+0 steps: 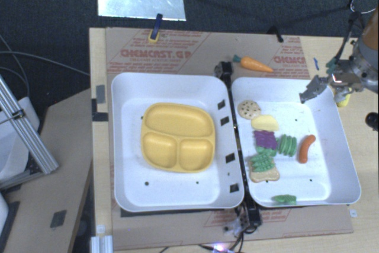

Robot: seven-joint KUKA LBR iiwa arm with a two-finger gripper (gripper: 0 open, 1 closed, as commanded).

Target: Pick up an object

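Above the right bin (340, 145) far corner, gripper (312, 92) seen, grasp state not discernible, cookie (249, 108), sausage (305, 148), toy food clustered below, carrot (256, 64) outside.

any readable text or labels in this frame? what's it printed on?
"CHEMCAST. G P": red print on the brown sheet under the bins, upper left; the last characters are blurred, so that reading is unsure.
"CHEMC...": the same red print at the sheet's upper right, cut off by the right bin.
Red print on the sheet's front edge: too blurred to read.
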